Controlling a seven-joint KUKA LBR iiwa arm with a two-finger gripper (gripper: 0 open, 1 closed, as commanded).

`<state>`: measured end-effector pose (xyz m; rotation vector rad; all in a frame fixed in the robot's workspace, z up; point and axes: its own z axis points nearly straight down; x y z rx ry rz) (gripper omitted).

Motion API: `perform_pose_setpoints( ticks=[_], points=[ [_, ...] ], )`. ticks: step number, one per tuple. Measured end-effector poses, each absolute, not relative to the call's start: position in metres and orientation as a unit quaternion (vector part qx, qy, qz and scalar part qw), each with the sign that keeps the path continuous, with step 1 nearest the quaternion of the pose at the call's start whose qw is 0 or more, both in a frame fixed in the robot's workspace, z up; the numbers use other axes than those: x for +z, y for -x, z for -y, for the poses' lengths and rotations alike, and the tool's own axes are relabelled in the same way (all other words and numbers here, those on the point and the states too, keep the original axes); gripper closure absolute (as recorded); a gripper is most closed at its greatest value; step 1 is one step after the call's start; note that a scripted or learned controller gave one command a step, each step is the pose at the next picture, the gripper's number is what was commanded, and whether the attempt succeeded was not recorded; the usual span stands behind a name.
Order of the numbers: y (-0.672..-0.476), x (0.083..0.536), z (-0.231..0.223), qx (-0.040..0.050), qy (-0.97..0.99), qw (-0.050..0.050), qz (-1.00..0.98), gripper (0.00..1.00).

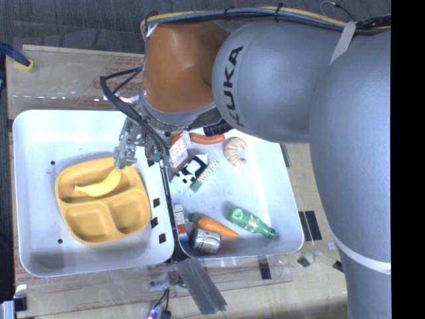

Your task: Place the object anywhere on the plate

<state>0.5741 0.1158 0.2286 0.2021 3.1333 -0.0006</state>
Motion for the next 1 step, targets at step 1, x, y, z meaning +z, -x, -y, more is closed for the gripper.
perform_pose_setpoints(
  ticks=[1],
  points=[
    [-0.5741, 0.2286, -0.1156, -0.0002, -0.065, 0.001, -0.998, 0.00]
  ],
)
